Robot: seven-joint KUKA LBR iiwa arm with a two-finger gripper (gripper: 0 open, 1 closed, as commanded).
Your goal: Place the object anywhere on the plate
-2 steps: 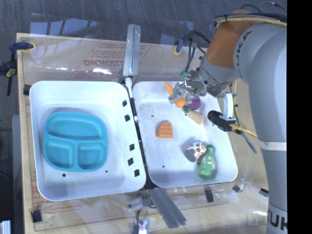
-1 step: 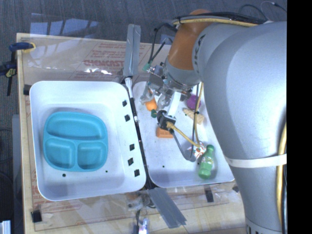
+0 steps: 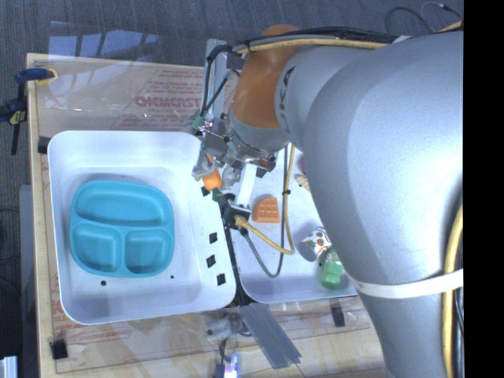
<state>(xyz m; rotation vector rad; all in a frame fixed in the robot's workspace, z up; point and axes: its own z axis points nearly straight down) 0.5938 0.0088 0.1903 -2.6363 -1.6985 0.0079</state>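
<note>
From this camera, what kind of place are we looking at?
Most likely a robot manipulation lab cell: a bench with two shallow white bins, a blue divided plate in the left one, toy items like a waffle piece in the right, and a KUKA arm reaching in.

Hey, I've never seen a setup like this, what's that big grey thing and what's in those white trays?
The big grey shape is a robot arm, seen by a camera fixed above the bench and reaching in from the right. Its gripper hangs over the divide between two white bins, with a small orange object at its fingers; whether it is truly gripped is hard to tell. The left bin holds a blue divided plate. The right bin holds an orange waffle-like piece, a green object and a patterned piece.
</note>
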